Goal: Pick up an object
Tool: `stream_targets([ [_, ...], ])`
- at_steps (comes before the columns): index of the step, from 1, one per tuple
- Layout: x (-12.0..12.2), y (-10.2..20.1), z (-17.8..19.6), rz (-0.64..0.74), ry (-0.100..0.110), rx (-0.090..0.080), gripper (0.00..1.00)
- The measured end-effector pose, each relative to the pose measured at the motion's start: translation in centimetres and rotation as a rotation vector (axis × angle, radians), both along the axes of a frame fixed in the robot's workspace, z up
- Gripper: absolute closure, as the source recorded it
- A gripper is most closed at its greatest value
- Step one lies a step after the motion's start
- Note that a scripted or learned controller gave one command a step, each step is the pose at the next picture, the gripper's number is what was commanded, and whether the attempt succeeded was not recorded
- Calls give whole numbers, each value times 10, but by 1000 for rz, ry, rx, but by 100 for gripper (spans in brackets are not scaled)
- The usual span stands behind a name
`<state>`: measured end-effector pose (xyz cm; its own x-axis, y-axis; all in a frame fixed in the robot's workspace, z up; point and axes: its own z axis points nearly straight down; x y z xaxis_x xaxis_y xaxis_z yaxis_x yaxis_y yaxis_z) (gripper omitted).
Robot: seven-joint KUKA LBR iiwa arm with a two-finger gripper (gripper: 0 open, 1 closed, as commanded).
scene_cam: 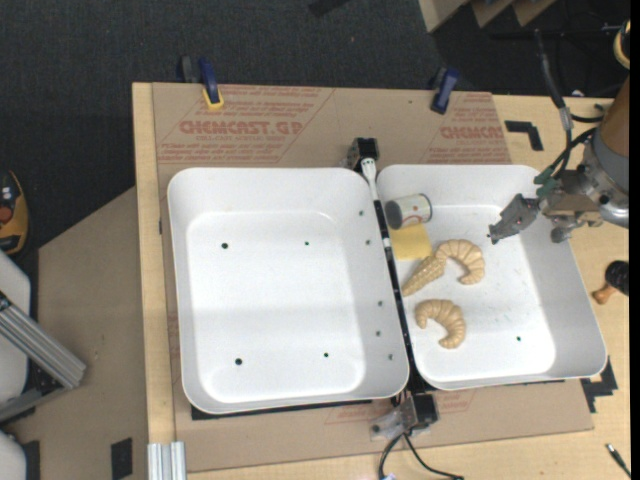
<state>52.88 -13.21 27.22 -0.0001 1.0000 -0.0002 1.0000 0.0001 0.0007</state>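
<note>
Camera view: looking down at a slant on the desk (300, 108), two shallow white bins side by side, arm coming in from the right.
Left bin (200, 198): bare white floor, a few small dark dots on it.
Right bin (560, 338): this is where the action is, all the pickable things sit in its left half.
Upper croissant (462, 258): curled, tan, roughly mid-bin, touching or just beside a ridged cone-like pastry (422, 273) that points toward the divider.
Lower croissant (443, 321): nearer the camera, lying apart from the others.
Yellow block (409, 242): just beside the divider, touching the ridged pastry's far end as far as I can judge.
Small cylinder (408, 210): grey-white, on its side, at the far left of the right bin, just beyond the yellow block.
Hand (505, 226): hanging over the right part of the right bin, dark fingers pointing left toward the upper croissant, near it but apart.
Hand state: too small and dark to call; I cannot tell whether it is spread or pressed together, and nothing shows between the fingers.
Progress: nothing lifted yet, every object lies on the bin floor.
Left to do: come down on one object, close on it and raise it; the upper croissant looks the nearest candidate.
</note>
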Motion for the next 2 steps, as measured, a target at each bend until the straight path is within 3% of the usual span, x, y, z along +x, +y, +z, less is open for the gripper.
stream_targets([
  [1,-4,43,-195,1,6,3,0],
  [2,37,-14,-187,-3,-3,-4,0],
])
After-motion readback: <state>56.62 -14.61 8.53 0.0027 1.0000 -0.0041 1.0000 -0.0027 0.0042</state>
